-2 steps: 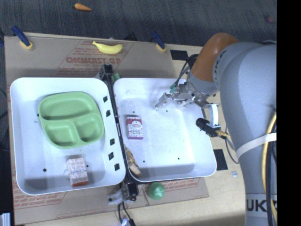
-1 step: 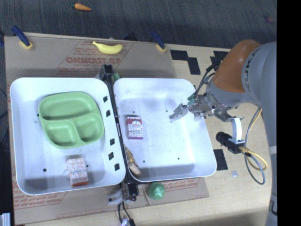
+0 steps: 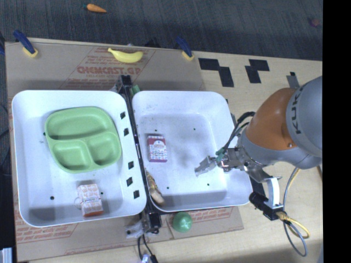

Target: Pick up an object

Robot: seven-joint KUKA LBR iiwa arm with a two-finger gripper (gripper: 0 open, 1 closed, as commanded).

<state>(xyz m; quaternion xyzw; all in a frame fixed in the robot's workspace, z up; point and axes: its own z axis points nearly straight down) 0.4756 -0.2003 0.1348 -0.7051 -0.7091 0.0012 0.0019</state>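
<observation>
The gripper (image 3: 204,166) hangs over the right bin (image 3: 219,106) at centre-right of the frame; whether it is open or closed, I cannot tell (it is too small and blurred). A small red-labelled packet (image 3: 157,148) lies flat on that bin's left side, well apart from it. The left bin (image 3: 24,147) holds a green divided tray (image 3: 82,138) and an orange-and-white packet (image 3: 89,199).
</observation>
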